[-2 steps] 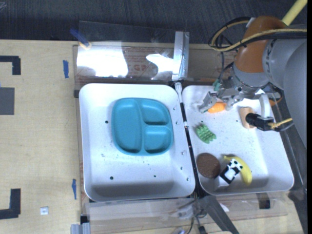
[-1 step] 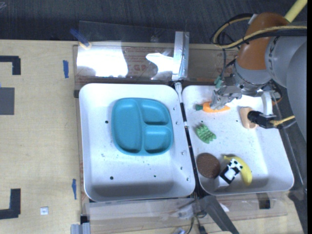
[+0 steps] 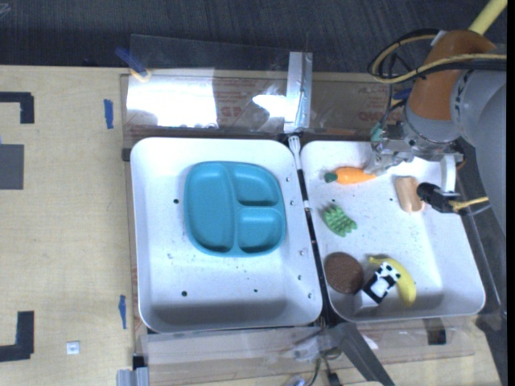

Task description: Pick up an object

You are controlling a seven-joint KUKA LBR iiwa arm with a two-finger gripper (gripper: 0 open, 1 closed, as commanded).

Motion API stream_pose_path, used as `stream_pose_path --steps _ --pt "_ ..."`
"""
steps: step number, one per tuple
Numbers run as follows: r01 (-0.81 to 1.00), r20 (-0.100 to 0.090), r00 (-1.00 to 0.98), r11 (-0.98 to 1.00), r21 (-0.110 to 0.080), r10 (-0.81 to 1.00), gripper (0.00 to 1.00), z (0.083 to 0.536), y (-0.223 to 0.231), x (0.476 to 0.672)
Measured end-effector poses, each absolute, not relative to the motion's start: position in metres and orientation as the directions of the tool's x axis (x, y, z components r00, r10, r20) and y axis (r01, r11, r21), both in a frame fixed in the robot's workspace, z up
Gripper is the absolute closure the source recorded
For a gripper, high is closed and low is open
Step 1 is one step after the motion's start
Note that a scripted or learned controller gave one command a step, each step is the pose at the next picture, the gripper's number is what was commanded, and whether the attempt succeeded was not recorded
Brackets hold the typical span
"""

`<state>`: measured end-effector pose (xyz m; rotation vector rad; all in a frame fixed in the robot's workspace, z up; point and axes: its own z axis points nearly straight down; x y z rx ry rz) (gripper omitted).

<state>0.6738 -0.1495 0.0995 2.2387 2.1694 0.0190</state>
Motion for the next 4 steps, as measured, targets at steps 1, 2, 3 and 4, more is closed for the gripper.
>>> stream_pose_path --steps 1,2,3,4 --pt "0.999 -0.006 0.032 -0.032 0.023 0.999 0.00 0.098 -0.149 0.673" --pt "1.000 0.001 -0.003 0.003 0.003 1.000 0.00 0.087 -0.091 0.668" --pt "1.000 -0.002 -0.004 0.004 0.006 1.000 1.00 0.099 -0.092 0.669" --pt "0.986 0.003 0.164 -0.164 0.002 0.986 1.00 0.186 -0.019 0.550"
